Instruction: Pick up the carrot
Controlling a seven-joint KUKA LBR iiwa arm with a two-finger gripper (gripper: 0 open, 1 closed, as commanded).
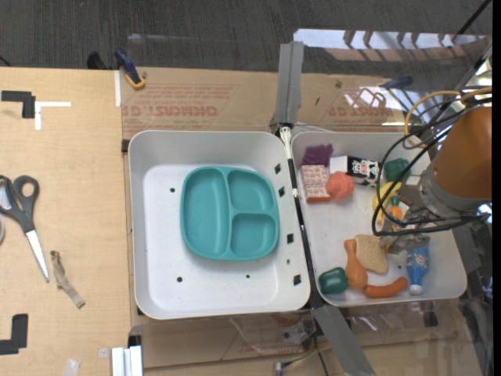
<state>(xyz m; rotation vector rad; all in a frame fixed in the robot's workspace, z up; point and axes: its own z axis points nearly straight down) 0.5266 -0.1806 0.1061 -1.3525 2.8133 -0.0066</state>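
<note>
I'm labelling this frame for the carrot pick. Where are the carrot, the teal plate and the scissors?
carrot (pixel 356 268): camera view, on its orange body in the right bin.
teal plate (pixel 205 210): camera view, on its large compartment.
scissors (pixel 25 188): camera view, on a handle loop.

Light: bright, even, from overhead; the white bins read clean.
Shadows: soft ones, thin, under the teal tray and by the scissors on the worktop.
Glare: strong on the reflective strip at top right, washed to white.
Focus: soft throughout; small items in the right bin blur, labels perhaps unreadable.
Arm: close, smeared, orange band overexposed.
</note>
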